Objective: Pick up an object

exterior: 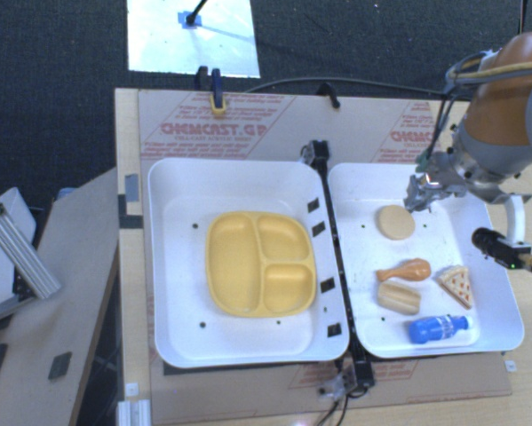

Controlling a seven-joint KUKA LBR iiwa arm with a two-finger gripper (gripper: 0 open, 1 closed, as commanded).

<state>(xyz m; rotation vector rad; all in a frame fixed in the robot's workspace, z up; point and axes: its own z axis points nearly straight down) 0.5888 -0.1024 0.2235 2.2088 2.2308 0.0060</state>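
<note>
Right now I am in the approach step, with nothing lifted yet. Largest first: the left bin (172, 238) carries a yellow divided plate (259, 262), and the right bin (505, 322) holds the small toy foods I can choose from. My gripper (418, 195) hangs over the back of the right bin, just above and beside the round tan cookie (395, 222), which lies flat and apart from the rest. Nearer the front lie a drumstick (406, 272), a bread roll (399, 297), a pizza slice (456, 285) and a blue bottle (438, 327). My fingers look empty, though at this slant I cannot tell how far apart they stand. Next, I judge, I must centre over the cookie, descend, and close.
</note>
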